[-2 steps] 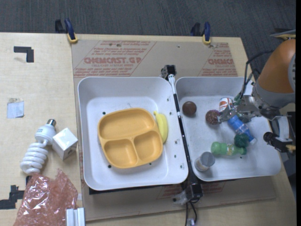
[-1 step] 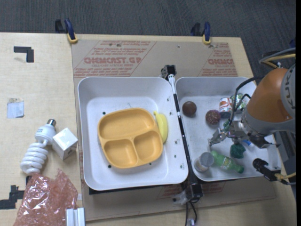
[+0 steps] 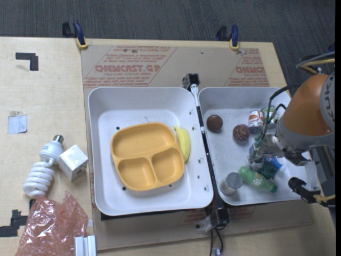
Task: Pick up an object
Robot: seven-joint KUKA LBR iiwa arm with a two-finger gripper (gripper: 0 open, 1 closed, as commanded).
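From above, the bench carries two shallow white plastic bins side by side on a brown printed cardboard sheet (image 3: pixel 133 63) that is clamped at its far edge. The left bin (image 3: pixel 101 196) holds a yellow three-compartment plastic tray (image 3: pixel 146 156), with a yellow banana (image 3: pixel 184 143) lying against the tray's right rim, near the divide between the bins. The right bin (image 3: pixel 224 97) holds the loose items: a dark brown ball (image 3: pixel 214 122) near its far left, a mottled reddish-brown ball (image 3: pixel 241 133) just to the right of it, a small red-and-white can (image 3: pixel 256 118) beyond that, a grey cylindrical cup (image 3: pixel 232 182) at the near edge, and a green plastic bottle (image 3: pixel 258 178) lying on its side just beside the cup. A blue object (image 3: pixel 272 165) lies close to the bottle, partly hidden by the arm. The grey arm with its orange band (image 3: pixel 306 108) reaches in from the right, and its gripper (image 3: pixel 259 154) hangs low over the right bin, just above the green bottle and blue object; the wrist and cables hide the fingers, so whether they are spread or closed, or grasp anything, cannot be told. On the pale wooden bench to the left of the bins lie a white spiral light bulb (image 3: pixel 42 169), a small white cube (image 3: pixel 73 161) touching it, and a crumpled pinkish plastic bag (image 3: pixel 53 228) near the front edge.
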